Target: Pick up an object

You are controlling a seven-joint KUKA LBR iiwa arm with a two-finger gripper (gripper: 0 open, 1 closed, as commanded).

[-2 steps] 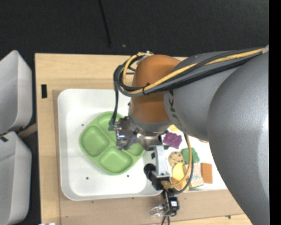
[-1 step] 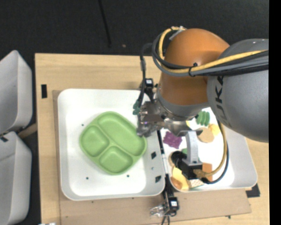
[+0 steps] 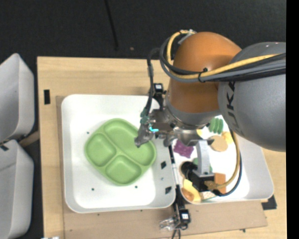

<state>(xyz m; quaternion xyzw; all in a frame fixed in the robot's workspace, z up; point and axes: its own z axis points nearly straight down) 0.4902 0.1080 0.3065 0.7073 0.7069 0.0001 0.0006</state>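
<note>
A green divided plate (image 3: 114,156) lies in the left bin (image 3: 74,183). The right bin (image 3: 259,180) holds several small toy pieces: a purple one (image 3: 182,149), a green one (image 3: 217,125), a tan round one (image 3: 220,144), a yellow one (image 3: 189,188) and an orange one (image 3: 221,178). My gripper (image 3: 162,128) hangs low over the wall between the two bins, at the plate's right edge and just left of the purple piece. The wrist and its orange band hide most of the gripper, and I see nothing held in it.
The arm covers the upper part of the right bin and hides what lies there. The bins sit side by side on a wooden bench (image 3: 50,78). White floor shows around the plate in the left bin.
</note>
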